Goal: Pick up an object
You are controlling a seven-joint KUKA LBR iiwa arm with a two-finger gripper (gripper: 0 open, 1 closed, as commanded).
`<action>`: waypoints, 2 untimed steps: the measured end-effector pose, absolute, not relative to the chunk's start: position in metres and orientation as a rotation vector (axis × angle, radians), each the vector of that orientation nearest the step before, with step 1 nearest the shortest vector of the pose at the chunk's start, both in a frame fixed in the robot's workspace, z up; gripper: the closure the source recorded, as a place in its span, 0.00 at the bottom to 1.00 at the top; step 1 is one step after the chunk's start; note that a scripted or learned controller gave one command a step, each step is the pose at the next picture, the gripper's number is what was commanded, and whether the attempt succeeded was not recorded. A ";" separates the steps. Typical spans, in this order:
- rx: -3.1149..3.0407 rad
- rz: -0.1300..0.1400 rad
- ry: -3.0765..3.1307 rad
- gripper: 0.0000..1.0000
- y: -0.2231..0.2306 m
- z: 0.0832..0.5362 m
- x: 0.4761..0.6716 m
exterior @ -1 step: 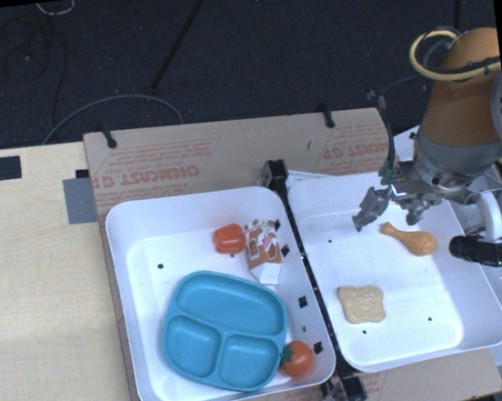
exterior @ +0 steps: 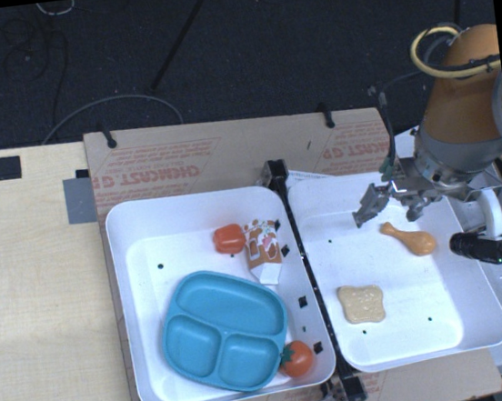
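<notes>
Dark floor with loose cables lies beyond the far edge of the table (exterior: 34, 297), whose pale wooden top carries a sheet of printed cardboard (exterior: 226, 152) under two shallow white bins set side by side. On the left, the left bin (exterior: 133, 247) holds a blue divided plate (exterior: 224, 330), a red tomato (exterior: 297, 359) touching the plate's near right corner, an orange-red round piece (exterior: 229, 238) toward the far side, and a small printed packet (exterior: 262, 244) just beside it, against the divider.

On the right, the right bin (exterior: 469, 322) holds a tan slice of toast (exterior: 362, 303) lying flat near the divider, and a toy chicken drumstick (exterior: 409, 238) farther off, toward the right. The claw (exterior: 396, 201) hangs over the far part of this bin with its two fingers spread apart and nothing between them; the drumstick lies just on its near side, so that looks the likeliest object to pick.

To take it well, I judge the claw should shift slightly nearward until centred over the drumstick's thick end, turn so the fingers straddle it across its narrow width rather than along its length, then descend straight until the tips almost reach the bin floor before closing. The rounded, smooth shape may squirt sideways if the grip lands off-centre.
</notes>
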State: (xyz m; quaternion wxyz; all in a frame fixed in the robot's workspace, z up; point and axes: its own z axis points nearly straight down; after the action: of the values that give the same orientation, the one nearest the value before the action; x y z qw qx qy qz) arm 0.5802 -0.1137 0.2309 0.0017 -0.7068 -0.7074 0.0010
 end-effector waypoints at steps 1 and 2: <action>-2.217 0.007 -2.217 0.00 -0.117 0.182 0.587; -2.217 0.007 -2.216 0.00 -0.120 0.137 0.588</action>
State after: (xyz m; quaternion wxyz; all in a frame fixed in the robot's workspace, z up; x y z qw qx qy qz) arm 0.5885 -0.1197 0.1372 0.0032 -0.7073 -0.7069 0.0023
